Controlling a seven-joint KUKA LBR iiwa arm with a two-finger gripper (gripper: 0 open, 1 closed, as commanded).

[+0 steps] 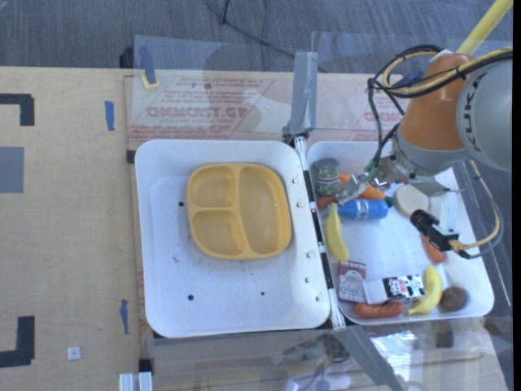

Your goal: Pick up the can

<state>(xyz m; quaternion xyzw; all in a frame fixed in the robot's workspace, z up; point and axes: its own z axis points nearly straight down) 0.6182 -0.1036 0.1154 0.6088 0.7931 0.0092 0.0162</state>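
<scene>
The can [326,176], with a grey top and a green label, stands upright in the far left corner of the right bin [476,300]. My gripper [356,187] hangs low just to the right of the can, over an orange carrot [374,192] and above the blue bottle [364,209]. I see nothing held in it. The arm's orange band [431,112] rises behind it at the right.
The right bin also holds a banana [334,233], a red box [352,283], a black and white carton [404,287], a second banana [431,288], a sausage [378,309] and a brown ball [453,298]. A yellow divided plate [239,210] lies in the left bin [163,300].
</scene>
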